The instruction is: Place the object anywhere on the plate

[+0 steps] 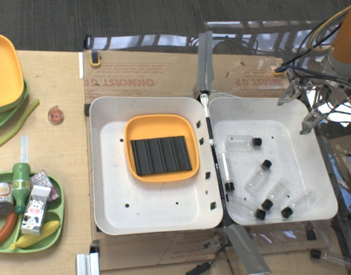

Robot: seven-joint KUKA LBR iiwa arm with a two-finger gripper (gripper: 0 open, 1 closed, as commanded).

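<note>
Vials [261, 179] scattered in right bin [313, 211]; plate [162, 125] in left bin; fingers [306, 105] spread apart over right bin's far-right rim.

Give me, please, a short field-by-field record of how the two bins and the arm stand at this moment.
left bin: holds an orange plate
on plate: a dark ribbed mat; none of the vials
right bin: several clear vials with black caps, lying loose, mostly toward its near side
hand: above the far right corner of the right bin, apart from the vials
task state: not yet done
left of bins: a green tray of toy food
</note>
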